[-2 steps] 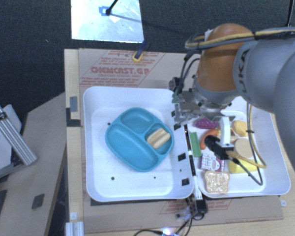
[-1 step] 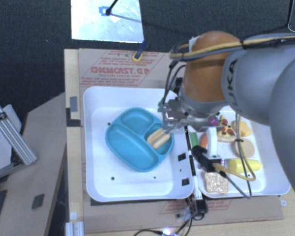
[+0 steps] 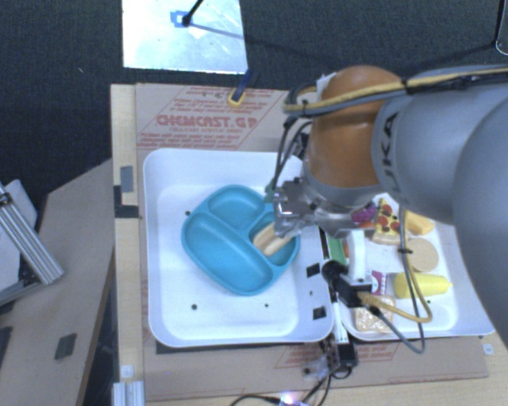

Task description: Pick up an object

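Left bin: a shallow white bin is seen in the lower middle of the frame, resting on a brown cardboard sheet.
Blue tray: a blue divided tray is held in the left bin, lying flat and turned at a slant; several compartments are marked off by raised ridges.
Tan object: a pale tan, elongated piece is seen lying in the compartment at the tray's right end, just under the gripper.
Gripper: it is placed directly over the tray's right end, down close to the tan object. Whether the fingers are parted or closed, and whether anything is gripped, cannot be told, since the tips are blurred against the tray.
Arm: the grey arm fills the right of the frame, with its orange band above the wrist; much of the right bin is covered by it.
Right bin: small items are held in it at the right of the frame, among them a yellow piece, a round tan piece, a yellow wedge and a flat item with red spots. Further items are hidden by the arm.
Cardboard sheet: red printing is carried along its upper part; "CHEMCAST" can be read, and the smaller lines are too blurred to read.
Arm lettering: dark letters are seen on the grey casing, only partly legible.
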Action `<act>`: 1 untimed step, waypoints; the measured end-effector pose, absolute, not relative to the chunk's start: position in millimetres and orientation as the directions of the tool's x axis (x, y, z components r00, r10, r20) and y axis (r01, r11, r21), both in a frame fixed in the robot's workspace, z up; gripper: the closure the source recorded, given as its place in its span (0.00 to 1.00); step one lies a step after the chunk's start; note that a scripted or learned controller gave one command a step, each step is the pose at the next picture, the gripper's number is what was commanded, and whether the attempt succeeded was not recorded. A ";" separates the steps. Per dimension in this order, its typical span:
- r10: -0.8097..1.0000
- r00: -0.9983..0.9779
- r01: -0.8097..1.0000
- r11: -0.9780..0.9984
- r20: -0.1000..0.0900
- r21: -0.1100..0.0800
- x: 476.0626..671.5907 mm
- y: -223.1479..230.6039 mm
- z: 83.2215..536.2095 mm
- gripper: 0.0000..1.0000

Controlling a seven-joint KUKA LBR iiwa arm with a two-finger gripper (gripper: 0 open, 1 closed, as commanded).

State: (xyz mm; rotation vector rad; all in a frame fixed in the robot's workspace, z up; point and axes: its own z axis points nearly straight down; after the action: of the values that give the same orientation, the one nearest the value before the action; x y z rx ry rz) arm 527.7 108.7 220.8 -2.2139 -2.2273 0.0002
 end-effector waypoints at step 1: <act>1.000 -0.001 1.000 0.001 0.000 -0.001 522.6 99.5 214.4 1.00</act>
State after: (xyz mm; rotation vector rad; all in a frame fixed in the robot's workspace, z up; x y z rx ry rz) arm 522.6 99.5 214.4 -2.2203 -2.2219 0.0004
